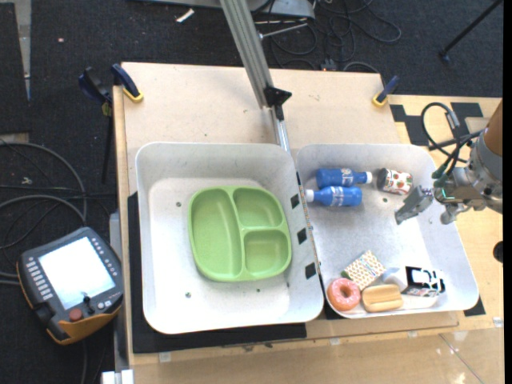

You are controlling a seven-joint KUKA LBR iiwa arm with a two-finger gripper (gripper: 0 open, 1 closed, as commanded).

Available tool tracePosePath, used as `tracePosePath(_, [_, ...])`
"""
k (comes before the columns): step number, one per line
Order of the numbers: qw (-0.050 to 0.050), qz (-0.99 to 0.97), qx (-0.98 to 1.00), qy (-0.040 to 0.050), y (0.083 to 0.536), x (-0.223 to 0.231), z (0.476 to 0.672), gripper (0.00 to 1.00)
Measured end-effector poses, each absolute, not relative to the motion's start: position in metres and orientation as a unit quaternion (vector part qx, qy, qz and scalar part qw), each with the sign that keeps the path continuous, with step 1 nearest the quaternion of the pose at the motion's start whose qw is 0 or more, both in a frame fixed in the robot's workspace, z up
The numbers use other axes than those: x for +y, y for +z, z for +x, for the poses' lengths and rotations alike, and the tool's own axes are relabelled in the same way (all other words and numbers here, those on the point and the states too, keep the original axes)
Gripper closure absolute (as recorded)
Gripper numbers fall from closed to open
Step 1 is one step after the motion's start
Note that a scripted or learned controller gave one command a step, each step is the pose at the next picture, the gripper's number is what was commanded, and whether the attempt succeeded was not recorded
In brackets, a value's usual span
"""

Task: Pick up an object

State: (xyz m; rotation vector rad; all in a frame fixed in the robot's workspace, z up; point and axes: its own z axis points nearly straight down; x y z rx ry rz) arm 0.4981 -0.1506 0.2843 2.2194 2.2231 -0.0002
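Approach step judged in hand: hand (416, 206) seen at right bin's (458, 246) right side, nothing between fingers, grip state untellable. Candidate blue bottles (340, 187) lie upper left; descent onto one needed next

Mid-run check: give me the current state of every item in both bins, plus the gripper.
Green divided plate: flat in the left bin, compartments bare.
Two blue bottles: lying on their sides, side by side, right bin.
Small can: tipped over beside the bottles.
Pink donut: flat, front edge of right bin.
Bread roll: resting beside the donut.
Gripper: above the right bin, holding nothing visible.
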Motion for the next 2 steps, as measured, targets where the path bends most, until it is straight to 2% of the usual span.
tracePosePath(1, [0.0, 0.707, 0.707, 0.0, 0.284, -0.151, 0.498, 0.0])
tracePosePath(2, [-0.003, 0.707, 0.707, -0.0019, 0.22, -0.15, 0.498, 0.0])
